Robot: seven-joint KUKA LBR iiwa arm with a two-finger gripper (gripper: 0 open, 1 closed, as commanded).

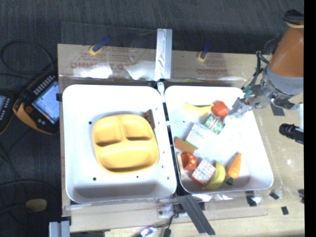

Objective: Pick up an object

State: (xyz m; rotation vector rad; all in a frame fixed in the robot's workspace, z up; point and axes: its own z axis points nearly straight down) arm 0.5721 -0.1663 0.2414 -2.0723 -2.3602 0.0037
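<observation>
Crowding the gripper [240, 106] — tomato [220, 108], carton [214, 124] (banana [196, 108] beyond).

- Red tomato [220, 107] near the right bin's far edge, touching a yellow banana [196, 108] lying flat.
- Green-and-white carton [214, 124] tilted just below the tomato.
- Orange carrot [234, 165] lies near the front corner.

White bins [74, 181], smooth glossy plastic; yellow tray [126, 142], glossy moulded plastic; counter [222, 65], matt wood-like board; floor [148, 6], rough dark carpet.
</observation>
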